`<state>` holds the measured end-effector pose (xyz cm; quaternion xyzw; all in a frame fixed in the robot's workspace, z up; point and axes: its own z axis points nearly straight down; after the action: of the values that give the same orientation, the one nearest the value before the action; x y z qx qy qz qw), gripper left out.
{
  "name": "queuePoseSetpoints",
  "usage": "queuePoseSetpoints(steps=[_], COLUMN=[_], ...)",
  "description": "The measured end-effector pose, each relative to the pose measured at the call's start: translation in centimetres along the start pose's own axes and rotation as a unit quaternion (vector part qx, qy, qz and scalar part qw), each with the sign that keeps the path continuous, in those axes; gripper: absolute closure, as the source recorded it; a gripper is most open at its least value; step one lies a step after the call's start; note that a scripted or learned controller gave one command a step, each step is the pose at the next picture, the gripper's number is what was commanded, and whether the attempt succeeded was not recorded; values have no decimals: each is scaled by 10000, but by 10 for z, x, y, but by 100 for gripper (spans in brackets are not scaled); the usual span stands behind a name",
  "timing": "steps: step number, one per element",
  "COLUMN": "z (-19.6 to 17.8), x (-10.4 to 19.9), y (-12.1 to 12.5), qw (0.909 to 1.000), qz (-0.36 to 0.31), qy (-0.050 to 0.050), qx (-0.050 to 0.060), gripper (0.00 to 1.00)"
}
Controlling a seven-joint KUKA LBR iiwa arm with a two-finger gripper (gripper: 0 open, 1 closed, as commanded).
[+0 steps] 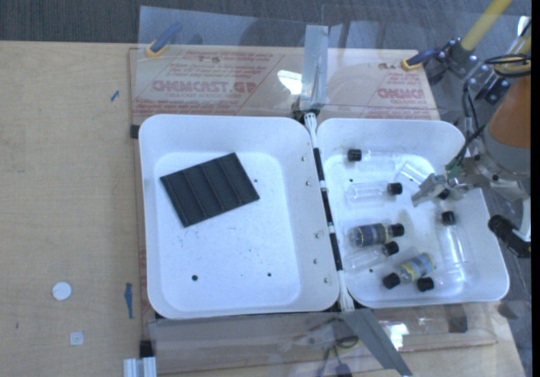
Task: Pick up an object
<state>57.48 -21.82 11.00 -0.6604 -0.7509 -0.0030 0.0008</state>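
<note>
A dark grey ribbed rectangular pad (209, 188) lies in the left white bin (160, 282); small clear black-capped plastic bottles (371, 234) scatter the right white bin (494, 287), gripper (434, 188) above them.

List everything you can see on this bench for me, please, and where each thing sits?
Bins: two, white, side by side on the bench.
Ribbed mat: one, dark grey, upper left of the left bin.
Small bottles: about seven, clear with black caps, scattered in the right bin.
Clear sheet: one, red lettering, behind the bins.
Disc: one, white, on the bench at left.
Arm: one, grey with orange band, at right.
Claw: one, over the right bin.
</note>
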Motion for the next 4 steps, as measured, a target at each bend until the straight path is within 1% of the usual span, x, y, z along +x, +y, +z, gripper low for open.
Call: queuePoseSetpoints(steps=[1, 2, 3, 4], z=[22, 22, 11, 10], x=[4, 28, 28, 28], y=[25, 46, 46, 47], qw=[9999, 9995, 9994, 9994], qz=[-162, -314, -327, -327], qy=[4, -44, -52, -56], qx=[-21, -26, -34, -43], gripper=[0, 0, 100, 0])
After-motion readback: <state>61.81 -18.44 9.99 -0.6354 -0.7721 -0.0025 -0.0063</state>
